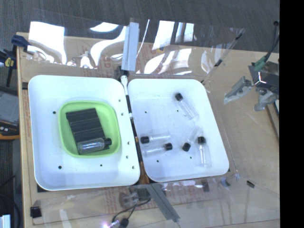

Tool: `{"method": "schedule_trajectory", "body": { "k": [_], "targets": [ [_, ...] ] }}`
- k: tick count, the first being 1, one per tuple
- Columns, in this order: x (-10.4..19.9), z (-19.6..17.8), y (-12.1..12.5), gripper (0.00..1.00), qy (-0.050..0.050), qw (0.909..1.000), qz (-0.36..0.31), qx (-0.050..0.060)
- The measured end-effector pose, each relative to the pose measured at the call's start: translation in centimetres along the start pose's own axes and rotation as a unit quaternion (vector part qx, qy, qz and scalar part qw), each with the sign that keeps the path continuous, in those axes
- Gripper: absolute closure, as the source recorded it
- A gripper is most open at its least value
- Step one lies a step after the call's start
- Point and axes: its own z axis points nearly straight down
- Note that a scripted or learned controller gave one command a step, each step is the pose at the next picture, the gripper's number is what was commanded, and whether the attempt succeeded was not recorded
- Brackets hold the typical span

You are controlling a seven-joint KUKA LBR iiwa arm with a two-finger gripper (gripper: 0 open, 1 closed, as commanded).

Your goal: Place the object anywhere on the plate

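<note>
I see one clear vial (93, 145) with a black cap lying on its side on the green plate (64, 119) in the left bin (42, 165), against a dark ridged block (85, 121). The gripper (242, 88) sits well apart, off past the right bin (216, 160) at the bench's right side. Whether it is open I cannot tell. Five more vials (186, 104) lie scattered in the right bin.

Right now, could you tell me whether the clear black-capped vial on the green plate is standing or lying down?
Lying down: the clear black-capped vial rests on its side across the lime-green square plate, cap pointing right, against the dark ridged block.
</note>
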Motion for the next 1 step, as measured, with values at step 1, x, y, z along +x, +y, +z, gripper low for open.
{"method": "schedule_trajectory", "body": {
  "k": [1],
  "targets": [
    [0.22,-0.05,-0.06,0.0,0.0,0.9969,0.078,-0.001]
  ]
}}
